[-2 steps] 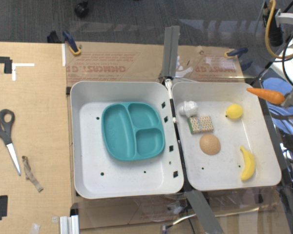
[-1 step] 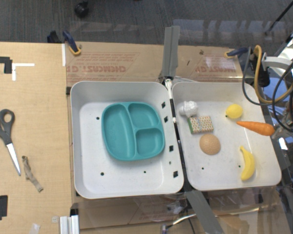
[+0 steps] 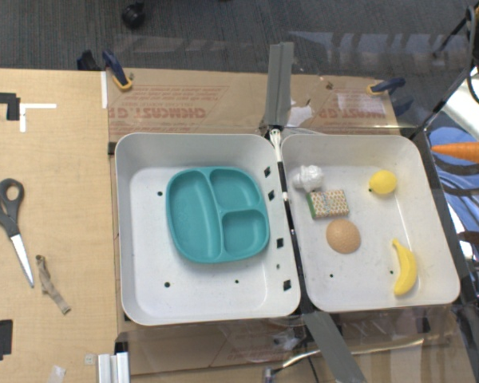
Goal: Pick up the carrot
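**Bench with two bins, seen from above at a slant; carrot at the right margin.**

The state of the pincer, released or clenched, cannot be told. The orange tapered carrot [image 3: 461, 152] shows at the right edge of the view, outside the right rim of the right-hand shallow white bin [image 3: 431, 214], with its narrow tip pointing left and its thick end cut off by the frame. In that bin lie a round yellow lemon [image 3: 382, 183], a curved yellow banana [image 3: 404, 267], a tan egg-shaped ball [image 3: 343, 236], a small speckled rectangular block [image 3: 329, 204] and, touching the block's upper left corner, a white crumpled lump [image 3: 308, 177]. The left-hand shallow white bin [image 3: 136, 238] holds a teal three-compartment plastic plate [image 3: 219, 214]. Far left, on the brown cardboard-covered surface [image 3: 56, 174], lie grey-handled scissors [image 3: 8, 222].
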`<move>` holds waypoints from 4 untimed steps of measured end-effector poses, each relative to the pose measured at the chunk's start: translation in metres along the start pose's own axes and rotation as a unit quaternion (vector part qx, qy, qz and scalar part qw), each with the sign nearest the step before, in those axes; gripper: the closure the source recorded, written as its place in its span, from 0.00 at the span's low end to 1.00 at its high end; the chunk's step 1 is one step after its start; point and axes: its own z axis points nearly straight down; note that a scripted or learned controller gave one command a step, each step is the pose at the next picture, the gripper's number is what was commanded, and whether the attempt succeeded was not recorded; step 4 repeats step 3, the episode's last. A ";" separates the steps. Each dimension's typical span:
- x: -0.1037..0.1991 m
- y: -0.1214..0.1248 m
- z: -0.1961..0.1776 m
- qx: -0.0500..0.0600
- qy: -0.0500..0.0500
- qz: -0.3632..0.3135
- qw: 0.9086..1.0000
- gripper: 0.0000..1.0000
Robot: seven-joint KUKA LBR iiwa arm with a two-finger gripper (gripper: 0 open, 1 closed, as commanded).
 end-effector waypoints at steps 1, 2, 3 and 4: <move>0.002 -0.002 -0.008 0.007 0.003 0.000 1.000 1.00; 0.092 -0.043 -0.055 0.002 0.001 -0.106 0.994 1.00; 0.094 -0.045 -0.062 0.010 0.006 -0.106 0.994 1.00; 0.094 -0.045 -0.062 0.010 0.006 -0.106 0.994 1.00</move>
